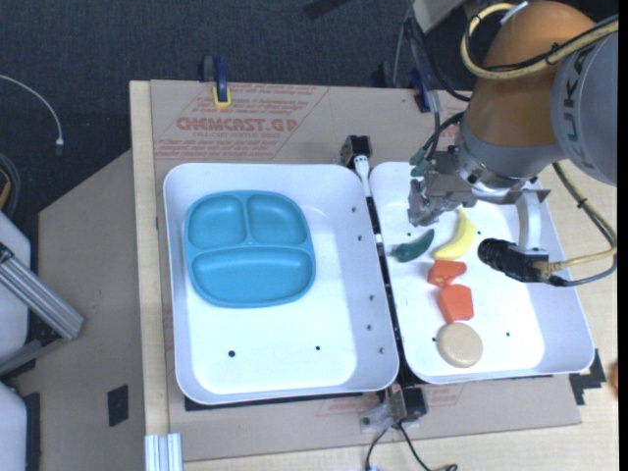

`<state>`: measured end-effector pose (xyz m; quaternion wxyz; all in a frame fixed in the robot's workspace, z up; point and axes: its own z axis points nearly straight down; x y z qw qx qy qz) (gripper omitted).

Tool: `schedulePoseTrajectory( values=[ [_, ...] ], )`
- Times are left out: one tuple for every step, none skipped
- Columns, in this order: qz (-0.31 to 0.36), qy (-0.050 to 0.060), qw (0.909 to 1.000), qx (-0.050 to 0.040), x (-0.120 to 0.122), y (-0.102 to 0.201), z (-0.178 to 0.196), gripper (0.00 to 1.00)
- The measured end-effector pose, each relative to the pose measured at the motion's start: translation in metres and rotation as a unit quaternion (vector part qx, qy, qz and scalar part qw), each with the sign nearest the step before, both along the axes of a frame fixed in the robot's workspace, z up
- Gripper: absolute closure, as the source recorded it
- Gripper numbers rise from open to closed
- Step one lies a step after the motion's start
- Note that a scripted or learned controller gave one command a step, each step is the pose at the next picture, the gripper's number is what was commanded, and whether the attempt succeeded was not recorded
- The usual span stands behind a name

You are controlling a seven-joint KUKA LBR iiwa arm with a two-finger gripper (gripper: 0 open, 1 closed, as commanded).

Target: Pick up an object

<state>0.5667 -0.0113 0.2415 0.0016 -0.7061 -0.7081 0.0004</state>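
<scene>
Gripper (429, 211) above curved banana (454, 236) in the right bin (559, 346).
We cannot tell its finger state; smooth blue divided plate (250, 248) nearby.

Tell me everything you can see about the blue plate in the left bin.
The blue plate is a rounded-rectangle tray, smooth and glossy like plastic, moulded into three compartments: two smaller ones on the far side and one wide one nearer the camera. It lies flat and upright on the floor of the left bin, in its far-left part, with nothing in it. Nothing but the bin floor touches it; the gripper is over the right bin.
</scene>
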Motion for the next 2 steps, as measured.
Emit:
schedulePoseTrajectory(
  values=[
    [0.0,0.0,1.0,-0.0003,-0.037,0.043,0.0,1.0],
    [0.0,0.001,1.0,-0.0002,-0.062,0.08,-0.014,1.0]
  ],
)
